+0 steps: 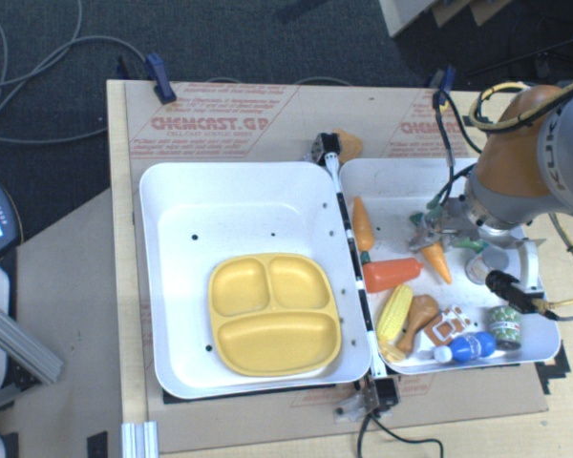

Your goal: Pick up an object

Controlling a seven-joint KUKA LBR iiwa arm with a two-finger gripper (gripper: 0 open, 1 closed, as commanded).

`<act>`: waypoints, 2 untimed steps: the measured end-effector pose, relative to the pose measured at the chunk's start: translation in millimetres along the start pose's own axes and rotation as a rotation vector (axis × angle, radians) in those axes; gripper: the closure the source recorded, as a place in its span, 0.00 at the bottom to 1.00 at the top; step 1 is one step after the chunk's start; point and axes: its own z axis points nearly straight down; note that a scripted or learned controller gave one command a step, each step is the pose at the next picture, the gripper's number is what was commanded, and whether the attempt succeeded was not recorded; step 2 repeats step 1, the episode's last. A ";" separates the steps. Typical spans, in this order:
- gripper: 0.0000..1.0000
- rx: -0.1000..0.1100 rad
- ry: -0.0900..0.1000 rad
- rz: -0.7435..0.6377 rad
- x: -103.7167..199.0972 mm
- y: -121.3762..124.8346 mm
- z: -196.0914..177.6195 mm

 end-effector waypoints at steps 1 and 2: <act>1.00 -0.006 0.001 -0.007 66.4 -29.0 -95.3; 1.00 -0.006 0.001 -0.007 66.4 -29.0 -95.3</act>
